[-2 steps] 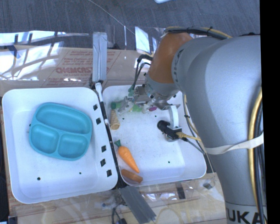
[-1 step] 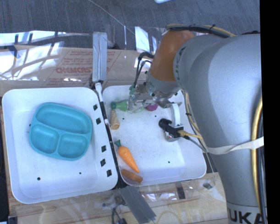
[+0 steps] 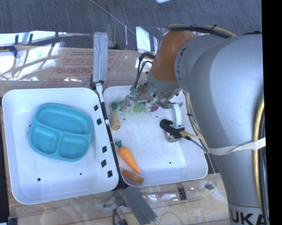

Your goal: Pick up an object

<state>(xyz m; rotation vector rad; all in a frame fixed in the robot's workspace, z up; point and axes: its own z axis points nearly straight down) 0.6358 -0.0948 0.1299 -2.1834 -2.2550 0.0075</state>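
Note:
The right bin [image 3: 152, 171] holds an orange carrot [image 3: 129, 159] near its left wall, a brown sausage-like piece [image 3: 133, 176] at the front, and a tan cone-shaped piece [image 3: 115, 120] by the divider. Green and purple bits [image 3: 140, 107] lie at the bin's far side. My gripper [image 3: 133, 100] is low over that far side, right at the green bits, under the orange-banded wrist [image 3: 169, 53]. The arm hides most of the bin's right part.
The left bin [image 3: 23, 183] carries a blue three-compartment plate [image 3: 61, 131]. A cardboard sheet [image 3: 61, 66] lies behind both bins. A black cable fitting [image 3: 171, 128] hangs from the arm over the right bin. The grey arm body [image 3: 228, 106] covers the right side.

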